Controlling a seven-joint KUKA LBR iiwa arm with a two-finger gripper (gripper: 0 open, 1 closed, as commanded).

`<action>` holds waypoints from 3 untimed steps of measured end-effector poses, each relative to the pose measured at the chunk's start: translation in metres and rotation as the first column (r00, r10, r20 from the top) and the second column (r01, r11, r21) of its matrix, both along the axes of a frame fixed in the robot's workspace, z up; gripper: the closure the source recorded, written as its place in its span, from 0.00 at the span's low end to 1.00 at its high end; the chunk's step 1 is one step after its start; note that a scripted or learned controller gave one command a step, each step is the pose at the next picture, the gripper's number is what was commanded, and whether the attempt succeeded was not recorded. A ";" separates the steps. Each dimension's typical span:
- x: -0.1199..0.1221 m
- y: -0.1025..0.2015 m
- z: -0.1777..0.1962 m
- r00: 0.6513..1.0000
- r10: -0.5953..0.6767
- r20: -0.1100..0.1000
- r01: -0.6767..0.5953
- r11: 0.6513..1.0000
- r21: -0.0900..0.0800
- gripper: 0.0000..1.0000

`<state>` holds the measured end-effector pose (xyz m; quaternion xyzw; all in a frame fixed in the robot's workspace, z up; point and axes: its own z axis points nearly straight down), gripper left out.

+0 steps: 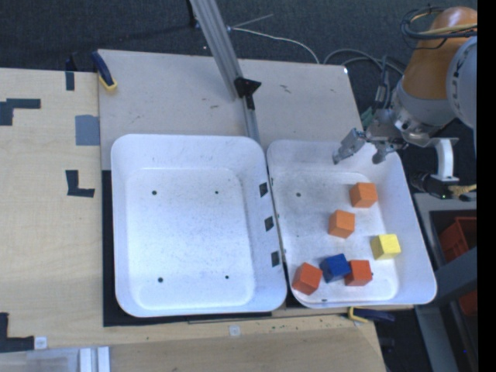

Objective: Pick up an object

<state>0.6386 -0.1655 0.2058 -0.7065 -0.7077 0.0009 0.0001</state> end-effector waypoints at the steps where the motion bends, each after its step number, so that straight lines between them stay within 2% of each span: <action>1: -0.030 -0.025 -0.088 1.000 0.003 0.019 -0.002 1.000 -0.006 0.00; 2: -0.065 0.015 -0.097 1.000 0.000 0.031 0.000 1.000 -0.009 0.00; 3: -0.108 0.002 -0.098 0.999 0.002 0.053 -0.001 1.000 -0.017 0.00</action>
